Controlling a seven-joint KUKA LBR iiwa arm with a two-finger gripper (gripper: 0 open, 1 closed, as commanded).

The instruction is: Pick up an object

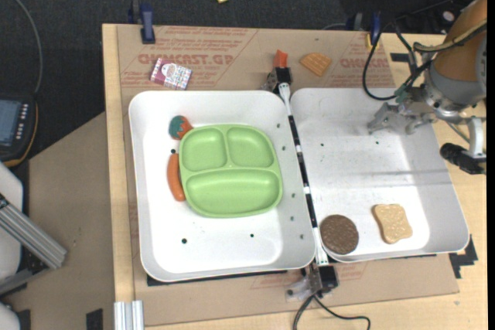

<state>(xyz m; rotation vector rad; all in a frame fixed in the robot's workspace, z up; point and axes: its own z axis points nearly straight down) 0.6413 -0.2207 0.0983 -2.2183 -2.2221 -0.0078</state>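
The camera view looks down on a bench topped with brown cardboard [232, 50] that carries two shallow white bins side by side. The left white bin [155, 243] holds a light green three-compartment plastic plate [230, 170] near its middle. Touching the plate's left edge lies an orange sausage-shaped toy [175, 176], and at the plate's upper left corner sits a small teal and orange rounded toy [179, 126]. The right white bin [371, 166] holds a dark brown round cookie-like disc [339, 233] against its near left corner, with a tan toast-shaped slice [392, 222] just beside it toward the near right corner.

The grey two-finger gripper [387, 120] hangs over the far right part of the right bin, well apart from the disc and the slice; its fingers are spread apart with nothing between them. On the cardboard beyond the bins lie a tan cracker-like piece [315, 63] and a small pink printed packet [170, 73].
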